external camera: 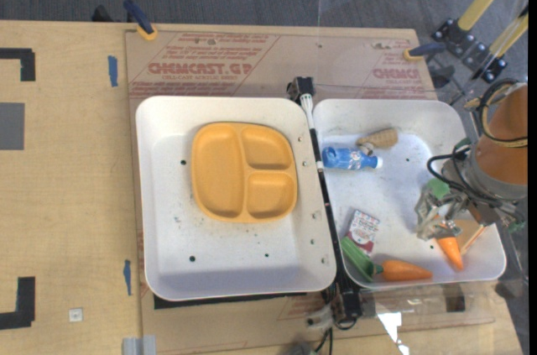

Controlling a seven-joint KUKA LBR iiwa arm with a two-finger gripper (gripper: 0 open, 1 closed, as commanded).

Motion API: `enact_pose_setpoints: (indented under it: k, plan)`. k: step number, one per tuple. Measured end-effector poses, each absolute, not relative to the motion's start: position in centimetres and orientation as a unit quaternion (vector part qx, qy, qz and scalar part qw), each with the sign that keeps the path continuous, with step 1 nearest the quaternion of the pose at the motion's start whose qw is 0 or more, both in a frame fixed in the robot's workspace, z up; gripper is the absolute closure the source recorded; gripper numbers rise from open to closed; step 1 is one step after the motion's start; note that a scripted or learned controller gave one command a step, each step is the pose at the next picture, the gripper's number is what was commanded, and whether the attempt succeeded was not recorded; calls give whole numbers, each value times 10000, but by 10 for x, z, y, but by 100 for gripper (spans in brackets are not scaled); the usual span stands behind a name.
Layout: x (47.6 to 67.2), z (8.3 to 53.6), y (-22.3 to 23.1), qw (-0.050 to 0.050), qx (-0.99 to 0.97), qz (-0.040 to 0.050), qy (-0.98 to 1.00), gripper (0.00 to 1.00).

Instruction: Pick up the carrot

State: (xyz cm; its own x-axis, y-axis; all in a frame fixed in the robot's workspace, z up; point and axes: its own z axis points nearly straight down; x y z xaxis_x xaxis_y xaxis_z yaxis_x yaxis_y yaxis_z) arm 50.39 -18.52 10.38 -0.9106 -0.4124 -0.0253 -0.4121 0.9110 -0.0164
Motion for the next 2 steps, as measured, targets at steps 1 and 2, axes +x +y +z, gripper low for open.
enact_pose_setpoints:
  k: [1,2]
  plan:
    - [503,103,-185,131,-2107,-47,9774,0]
    - [500,90,-209,91,-3860,-24,9224,0]
